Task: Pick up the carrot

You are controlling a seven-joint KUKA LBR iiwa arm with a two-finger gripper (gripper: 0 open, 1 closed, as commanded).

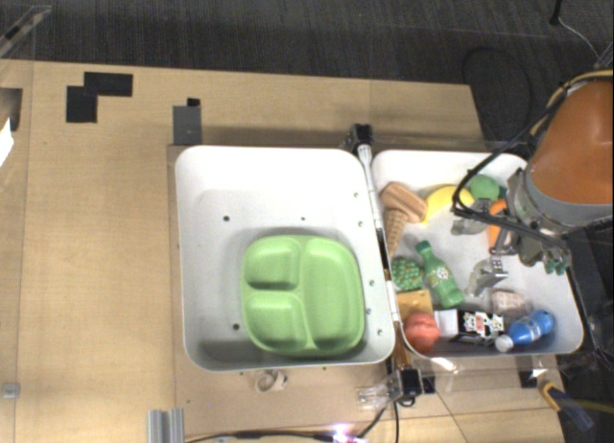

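Carrot [495, 221]: right bin [576, 331], far side, mostly hidden under the arm.
Gripper [487, 274]: just near of carrot; finger state cannot be told.

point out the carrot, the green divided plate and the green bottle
carrot [495, 232], camera view, visible orange strip beside the arm
green divided plate [303, 291], camera view, central ridge between compartments
green bottle [438, 275], camera view, middle of its body

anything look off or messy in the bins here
Nothing is spilled or broken. The right bin is a jumble: a green bottle lies on its side among the toys, and the carrot sits partly hidden under the arm. The green tray sits flat in the left bin.
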